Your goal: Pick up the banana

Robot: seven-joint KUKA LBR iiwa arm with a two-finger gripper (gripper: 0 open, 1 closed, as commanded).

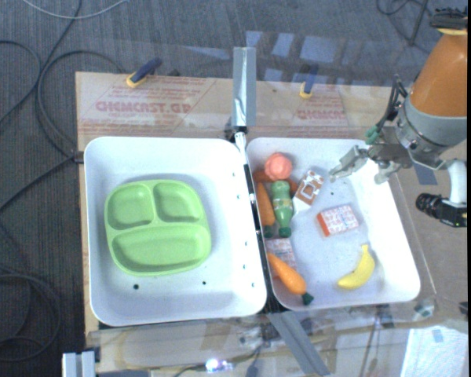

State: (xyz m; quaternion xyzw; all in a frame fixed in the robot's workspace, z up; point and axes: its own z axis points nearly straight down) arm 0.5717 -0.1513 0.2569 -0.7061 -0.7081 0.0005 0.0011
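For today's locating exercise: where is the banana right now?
The banana lies in the right bin, near its front right corner, just below the orange box.

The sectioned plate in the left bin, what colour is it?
Light green, seen plainly in the camera view.

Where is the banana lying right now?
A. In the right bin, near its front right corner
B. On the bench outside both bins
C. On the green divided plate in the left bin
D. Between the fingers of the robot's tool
A. The banana lies on the floor of the right bin near its front right corner, in front of a small red box and apart from the tool, which hangs at the bin's far side.
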